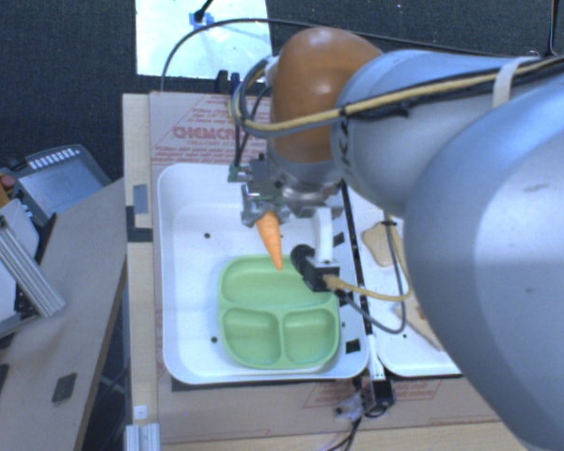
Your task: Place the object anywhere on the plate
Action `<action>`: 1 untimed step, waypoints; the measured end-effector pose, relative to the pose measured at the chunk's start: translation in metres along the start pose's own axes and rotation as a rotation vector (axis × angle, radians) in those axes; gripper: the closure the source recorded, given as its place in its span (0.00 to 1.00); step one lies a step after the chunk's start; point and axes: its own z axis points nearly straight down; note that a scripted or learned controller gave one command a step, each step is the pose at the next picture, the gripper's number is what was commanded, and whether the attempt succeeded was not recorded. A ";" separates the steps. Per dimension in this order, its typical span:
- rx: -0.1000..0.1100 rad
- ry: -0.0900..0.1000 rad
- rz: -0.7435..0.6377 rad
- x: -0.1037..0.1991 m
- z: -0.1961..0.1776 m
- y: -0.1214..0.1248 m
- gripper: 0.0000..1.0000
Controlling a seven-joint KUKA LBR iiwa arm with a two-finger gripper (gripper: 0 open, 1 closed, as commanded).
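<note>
Over left white bin (183,252), gripper (266,216) clasps orange carrot (271,241) pointing onto green plate (277,313)

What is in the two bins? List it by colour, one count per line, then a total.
Orange: 1, the carrot
Green: 1, the divided plate
Tan: 1, a flat object in the right bin, partly hidden by the arm
Total: 3

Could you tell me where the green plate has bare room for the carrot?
The green plate has two small front compartments bare, and the left of the big one. Its back right is crowded by the carrot under the tool.
</note>
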 end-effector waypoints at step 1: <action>0.000 -0.001 0.004 -0.003 0.000 0.001 0.00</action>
